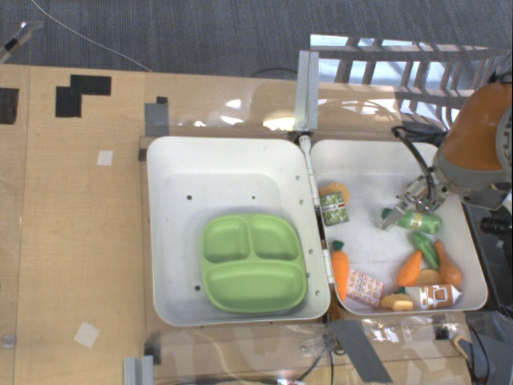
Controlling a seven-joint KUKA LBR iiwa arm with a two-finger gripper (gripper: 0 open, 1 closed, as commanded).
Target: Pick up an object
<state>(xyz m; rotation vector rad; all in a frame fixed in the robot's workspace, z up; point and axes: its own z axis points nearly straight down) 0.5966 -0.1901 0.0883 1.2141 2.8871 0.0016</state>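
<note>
Gripper down in right bin, jaws closed around green toy. Looked grasped but barely raised off floor. Left: lift clear above carrot.

We count two white bins on the bench: the left bin and the right bin.

In the left bin, toward its front edge, we count one green divided plate with three compartments.

In the right bin we count:
- two toy carrots, one at the left wall and one near the front right corner;
- one green-labelled packet at the left wall;
- one patterned packet at the front edge;
- one white carton at the front right corner.

The remaining small items at the right wall overlap; we cannot count them reliably.
</note>
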